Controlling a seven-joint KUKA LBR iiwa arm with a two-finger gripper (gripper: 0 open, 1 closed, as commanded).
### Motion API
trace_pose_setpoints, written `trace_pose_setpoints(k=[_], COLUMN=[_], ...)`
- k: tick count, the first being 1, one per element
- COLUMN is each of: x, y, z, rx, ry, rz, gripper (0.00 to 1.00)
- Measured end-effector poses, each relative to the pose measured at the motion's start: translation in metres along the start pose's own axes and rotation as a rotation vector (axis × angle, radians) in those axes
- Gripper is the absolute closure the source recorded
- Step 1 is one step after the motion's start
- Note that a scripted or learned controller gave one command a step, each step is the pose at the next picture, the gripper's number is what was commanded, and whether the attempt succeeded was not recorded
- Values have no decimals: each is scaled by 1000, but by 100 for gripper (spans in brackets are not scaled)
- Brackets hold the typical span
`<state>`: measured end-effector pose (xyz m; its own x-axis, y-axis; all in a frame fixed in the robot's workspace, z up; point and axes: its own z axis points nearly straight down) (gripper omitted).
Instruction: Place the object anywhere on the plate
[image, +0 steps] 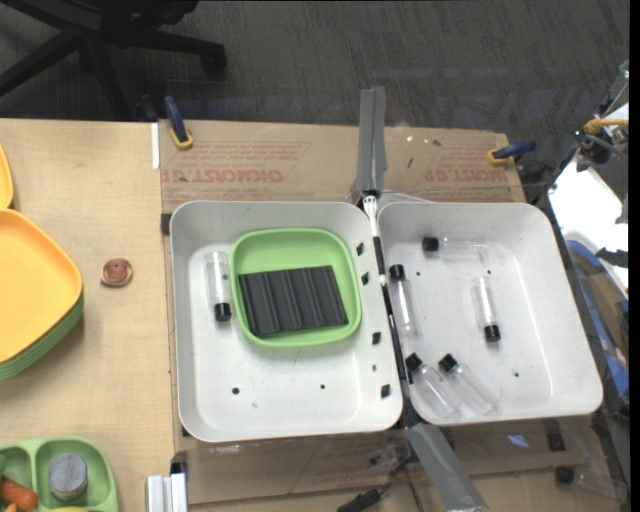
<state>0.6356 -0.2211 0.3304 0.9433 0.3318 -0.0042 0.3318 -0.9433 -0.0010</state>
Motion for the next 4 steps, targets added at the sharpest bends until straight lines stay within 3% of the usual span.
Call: trace_pose_setpoints(k=[1,2,4], x=[12,9,9], y=[4,3,3], z=[12,62,72], rx=[0,1,1], ry=[0,-1,0], rz=[79,132,132], gripper=[0,0,0])
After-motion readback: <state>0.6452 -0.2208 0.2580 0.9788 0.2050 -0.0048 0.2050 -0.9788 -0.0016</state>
